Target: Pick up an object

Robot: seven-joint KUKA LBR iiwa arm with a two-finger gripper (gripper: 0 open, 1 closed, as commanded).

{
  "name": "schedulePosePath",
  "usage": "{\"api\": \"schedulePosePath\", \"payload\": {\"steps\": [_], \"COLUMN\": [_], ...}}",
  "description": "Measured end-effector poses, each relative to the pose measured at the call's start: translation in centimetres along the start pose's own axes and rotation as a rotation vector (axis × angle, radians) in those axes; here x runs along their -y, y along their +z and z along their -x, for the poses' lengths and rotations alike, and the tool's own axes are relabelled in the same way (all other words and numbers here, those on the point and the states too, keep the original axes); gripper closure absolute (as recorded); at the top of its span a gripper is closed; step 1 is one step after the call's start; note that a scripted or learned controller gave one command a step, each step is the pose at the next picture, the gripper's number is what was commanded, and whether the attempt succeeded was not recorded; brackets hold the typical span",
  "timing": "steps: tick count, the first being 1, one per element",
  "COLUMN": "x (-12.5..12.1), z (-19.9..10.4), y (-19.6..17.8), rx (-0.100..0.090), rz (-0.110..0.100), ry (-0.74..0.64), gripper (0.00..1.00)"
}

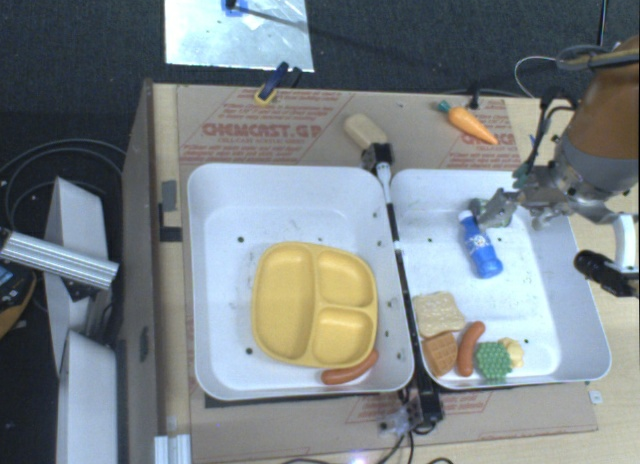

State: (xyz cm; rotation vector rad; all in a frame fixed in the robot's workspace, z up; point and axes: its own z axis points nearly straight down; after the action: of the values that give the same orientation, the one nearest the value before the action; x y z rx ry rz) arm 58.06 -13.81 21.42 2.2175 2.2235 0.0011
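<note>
In the right bin [560, 282] a blue bottle [481, 244] with a white label lies near the middle. At the bin's front edge sit two crackers [438, 314], a sausage [469, 348] and a green and yellow corn piece [496, 358]. My gripper [518, 208] hangs over the right bin's far right part, just right of the bottle's top end, at the end of the orange-banded arm [605, 122]. Nothing shows between its fingers.
The left bin [215, 252] holds a yellow divided plate [313, 304] and a sausage [350, 370] at its front edge. A toy carrot [466, 122] and a tan brush [366, 132] lie on the cardboard behind the bins. Cables and a metal bar lie at the left.
</note>
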Motion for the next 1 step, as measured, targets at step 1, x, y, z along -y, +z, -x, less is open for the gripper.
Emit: {"api": "schedulePosePath", "payload": {"steps": [1], "x": [-1.43], "z": [-0.78], "y": [11.9], "rx": [-0.001], "rz": [-0.003], "ry": [-0.001], "gripper": [0.0]}}
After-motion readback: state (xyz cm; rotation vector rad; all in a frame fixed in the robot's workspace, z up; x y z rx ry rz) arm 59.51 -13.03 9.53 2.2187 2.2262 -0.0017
